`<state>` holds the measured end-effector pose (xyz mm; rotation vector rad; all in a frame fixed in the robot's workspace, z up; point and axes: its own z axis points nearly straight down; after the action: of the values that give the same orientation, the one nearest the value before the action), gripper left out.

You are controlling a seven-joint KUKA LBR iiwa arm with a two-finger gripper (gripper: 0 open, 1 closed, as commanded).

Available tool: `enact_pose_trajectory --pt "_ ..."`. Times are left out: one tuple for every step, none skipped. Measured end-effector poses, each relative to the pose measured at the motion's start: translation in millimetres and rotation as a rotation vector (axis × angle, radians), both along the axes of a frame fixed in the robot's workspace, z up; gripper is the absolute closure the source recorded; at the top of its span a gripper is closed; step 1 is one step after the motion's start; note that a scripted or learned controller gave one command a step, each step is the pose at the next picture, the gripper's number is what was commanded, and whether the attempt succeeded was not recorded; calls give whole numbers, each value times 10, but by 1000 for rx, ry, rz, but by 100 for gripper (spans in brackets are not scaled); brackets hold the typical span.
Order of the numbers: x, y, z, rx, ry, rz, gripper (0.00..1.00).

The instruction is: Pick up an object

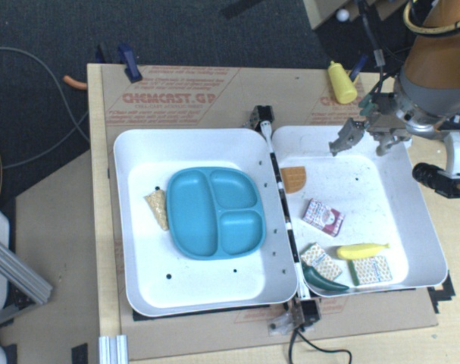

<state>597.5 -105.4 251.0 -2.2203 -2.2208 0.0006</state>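
Tool (364, 136) hanging over the far edge of the right bin (419, 203), fingers spread wide, nothing between them; nearest in that bin, a teal piece (324, 281) beside two patterned packets (321, 260), (373, 269); then a yellow banana (361, 251); further, a red-and-white packet (323, 217); an orange piece (293, 178) at the left wall; in the left bin (135, 173), a blue divided plate (214, 211) with a speckled piece (158, 207) beside; on the counter (214, 97), a yellow bottle (341, 83).

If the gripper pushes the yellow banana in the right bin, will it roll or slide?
The banana looks like smooth plastic, so probably light and a little slippery. Its curved shape lies flat, so it would likely slide or pivot, not roll. It lies close to a patterned packet, which a push may disturb.
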Motion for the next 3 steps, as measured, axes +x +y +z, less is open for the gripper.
enact_pose_trajectory --pt "-334 128 -946 0 1 -1 0" --pt "-737 -43 -1662 1 0 -1 0" --pt "-522 128 -1665 -1 -2 1 0"
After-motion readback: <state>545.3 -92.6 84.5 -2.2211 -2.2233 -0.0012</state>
